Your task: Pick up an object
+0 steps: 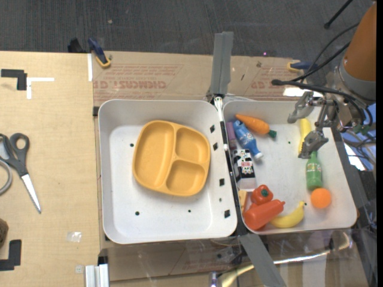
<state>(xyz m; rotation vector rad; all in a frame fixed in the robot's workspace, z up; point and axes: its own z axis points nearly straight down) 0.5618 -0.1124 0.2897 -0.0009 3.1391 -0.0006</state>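
My gripper (306,130) hangs over the back right part of the right bin (281,172) with its fingers spread apart, open. A small yellow object (304,127) lies in the bin below the gap between them; I cannot tell whether they touch it. Just in front of the gripper stands a green bottle (313,173), and nearer the front an orange ball (321,198). Also in this bin are a carrot (254,124), a blue bottle (245,137), a cow-print box (243,163), a red pepper (261,194), a red bottle (262,214) and a banana (289,216).
The left bin (114,178) holds a yellow divided plate (172,158). Scissors (21,166) lie on the wooden bench at far left. Cables hang around the arm at the right edge. A grey strip (222,64) runs back from between the bins.
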